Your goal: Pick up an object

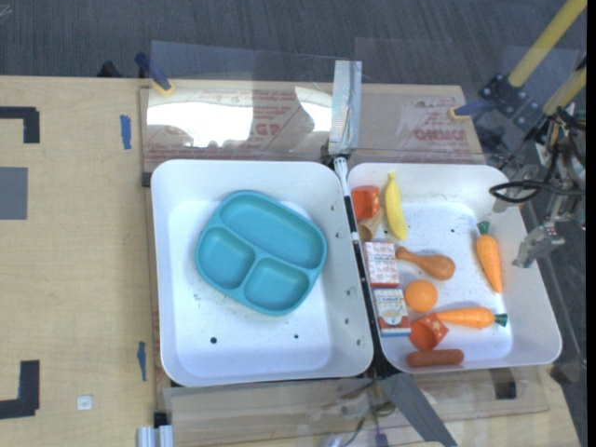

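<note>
The right bin (543, 335) holds several toy foods. A yellow banana (395, 208) and a red piece (365, 201) lie at its far left. A brown drumstick (426, 263) and an orange (421, 295) sit mid-bin. One carrot (489, 261) points along the right side and another carrot (467, 318) lies near the front. A red cup (428, 331) and a sausage (434, 358) are at the front. Two small cartons (381, 262) line the left wall. My gripper (538, 245) hangs at the bin's right rim, just right of the upright carrot, with nothing visibly in it.
The left bin (168, 189) carries a teal divided plate (262, 251). A clear panel (345, 110) stands behind the bins. Black cables (521, 191) loop over the right bin's far right corner. Yellow bars (554, 26) cross the top right.
</note>
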Controlling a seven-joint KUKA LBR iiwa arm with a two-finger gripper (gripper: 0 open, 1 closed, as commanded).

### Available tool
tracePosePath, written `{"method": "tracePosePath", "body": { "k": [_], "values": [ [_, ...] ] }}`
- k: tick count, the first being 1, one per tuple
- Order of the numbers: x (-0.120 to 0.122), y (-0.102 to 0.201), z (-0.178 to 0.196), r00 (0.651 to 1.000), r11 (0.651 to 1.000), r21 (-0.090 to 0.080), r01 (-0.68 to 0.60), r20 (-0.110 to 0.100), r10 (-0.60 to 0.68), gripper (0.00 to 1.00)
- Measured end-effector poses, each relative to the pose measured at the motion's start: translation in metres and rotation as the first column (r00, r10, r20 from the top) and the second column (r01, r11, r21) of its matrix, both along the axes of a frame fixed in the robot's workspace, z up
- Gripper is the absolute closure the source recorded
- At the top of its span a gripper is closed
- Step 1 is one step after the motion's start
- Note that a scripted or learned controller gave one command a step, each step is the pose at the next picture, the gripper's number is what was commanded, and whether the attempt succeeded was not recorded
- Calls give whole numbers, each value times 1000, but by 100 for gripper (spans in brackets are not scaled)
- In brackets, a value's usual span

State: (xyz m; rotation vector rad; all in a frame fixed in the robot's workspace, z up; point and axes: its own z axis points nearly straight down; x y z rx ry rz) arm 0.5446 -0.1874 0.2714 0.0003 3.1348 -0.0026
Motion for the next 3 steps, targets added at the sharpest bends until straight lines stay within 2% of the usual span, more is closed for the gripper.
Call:
{"method": "tracePosePath", "body": {
  "k": [1,2,3],
  "values": [
    [30,-35,-170,1000,1000,5,22,-15,-22,0],
    [38,-34,-150,1000,1000,-3,16,8,-16,100],
    [38,-34,-151,1000,1000,-2,16,7,-16,0]
  ]
}}
